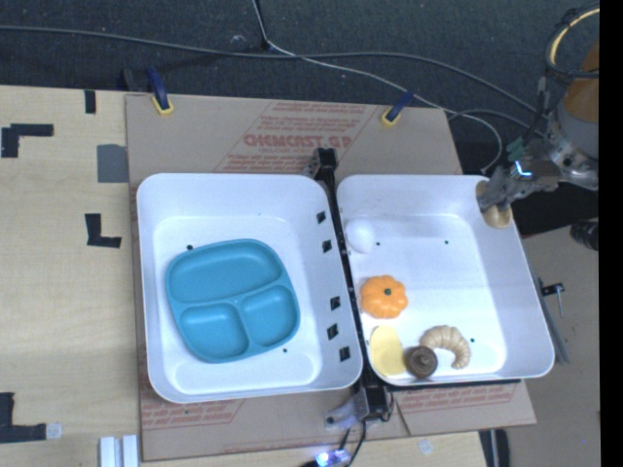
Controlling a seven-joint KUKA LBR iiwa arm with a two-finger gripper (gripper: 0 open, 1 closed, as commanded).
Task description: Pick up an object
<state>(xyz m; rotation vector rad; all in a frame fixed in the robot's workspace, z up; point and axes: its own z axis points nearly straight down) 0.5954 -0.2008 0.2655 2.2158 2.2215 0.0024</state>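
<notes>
No object is seen lifted. The gripper (498, 200) is found at the far right corner of the right bin (531, 290), over its rim, with a small tan item at its tip that may be a finger pad or a held piece; whether the claw is open or closed cannot be told. The task is therefore judged to be not yet shown as complete, with the pick itself left to be confirmed or made.

The candidate objects are all noted in the right bin. A white ball (360, 234) is lodged near the left wall. An orange pumpkin (384, 297) is set below it. A pale yellow piece (386, 349), a dark brown round item (421, 361) and a croissant (449, 344) are grouped close together at the near edge, the brown item touching both neighbours. All are well apart from the gripper.

The left bin (156, 290) is occupied by a blue divided plate (232, 298).

Both bins are rested on a cardboard sheet (292, 139) held by two clamps (160, 95), laid upon a light wooden bench (58, 261) marked with black tape. Dark carpet (389, 17) crossed by cables is recorded beyond.
</notes>
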